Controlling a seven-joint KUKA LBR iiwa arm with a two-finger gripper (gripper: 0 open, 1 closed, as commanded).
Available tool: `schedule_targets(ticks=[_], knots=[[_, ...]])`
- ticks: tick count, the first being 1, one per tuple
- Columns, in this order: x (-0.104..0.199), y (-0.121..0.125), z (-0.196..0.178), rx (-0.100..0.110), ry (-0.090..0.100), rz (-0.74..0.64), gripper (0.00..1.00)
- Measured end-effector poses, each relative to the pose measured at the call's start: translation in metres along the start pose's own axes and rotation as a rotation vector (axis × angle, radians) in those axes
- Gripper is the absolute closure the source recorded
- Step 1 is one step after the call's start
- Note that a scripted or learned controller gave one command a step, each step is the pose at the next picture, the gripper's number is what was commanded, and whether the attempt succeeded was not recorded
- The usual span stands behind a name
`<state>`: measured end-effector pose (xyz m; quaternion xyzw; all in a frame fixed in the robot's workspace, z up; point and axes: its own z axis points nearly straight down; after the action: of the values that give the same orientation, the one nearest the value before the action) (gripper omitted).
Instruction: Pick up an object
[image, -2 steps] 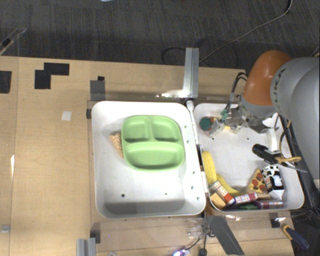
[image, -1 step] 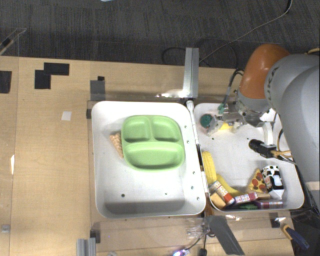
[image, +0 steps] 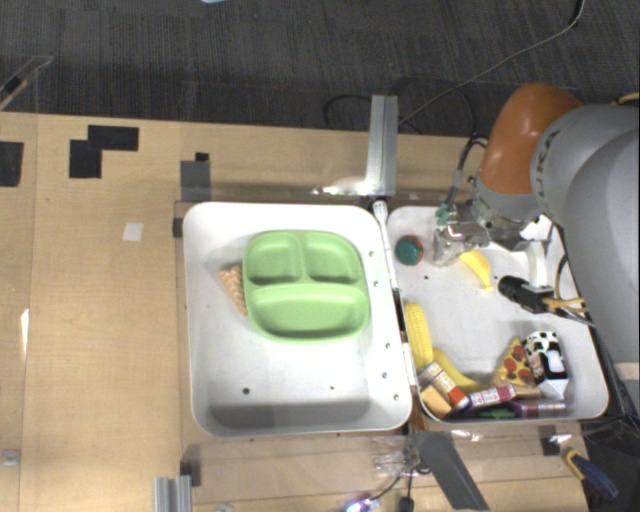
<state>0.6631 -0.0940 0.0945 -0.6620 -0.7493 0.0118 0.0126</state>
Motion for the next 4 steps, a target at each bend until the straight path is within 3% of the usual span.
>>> schedule_targets(ticks=[1,2,3,4], knots=[[-0.003,-0.001,0.000,0.001,-0.004,0.002,0.00],[-0.001,0.000,-0.008,0.001,-0.001,-0.001,1.00],[-0.003,0.000,-0.009,0.000,-0.003,0.000,0.00],[-0.014,-0.051,-0.022,-0.033,-0.001,0.073,0.00]])
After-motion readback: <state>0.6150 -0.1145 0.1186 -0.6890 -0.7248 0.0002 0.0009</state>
